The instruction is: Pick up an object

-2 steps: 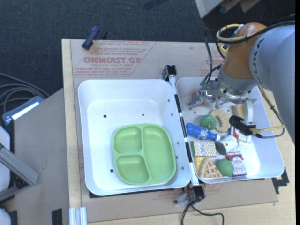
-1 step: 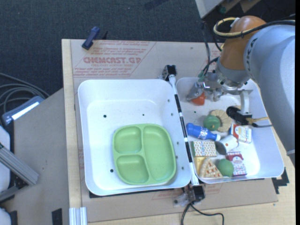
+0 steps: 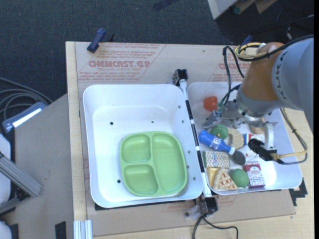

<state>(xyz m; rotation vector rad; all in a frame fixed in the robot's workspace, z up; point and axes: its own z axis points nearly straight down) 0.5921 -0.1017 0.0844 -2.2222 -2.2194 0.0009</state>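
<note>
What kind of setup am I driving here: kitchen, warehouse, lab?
Most likely a robotics lab bench: two white bins clamped side by side on a board, toy food items piled in the right one, loose cables on dark carpet.

One camera, fixed above the bench (image 3: 149, 59), looks down at a slant on both bins from a middling distance; the arm (image 3: 279, 73) enters from the right
</note>
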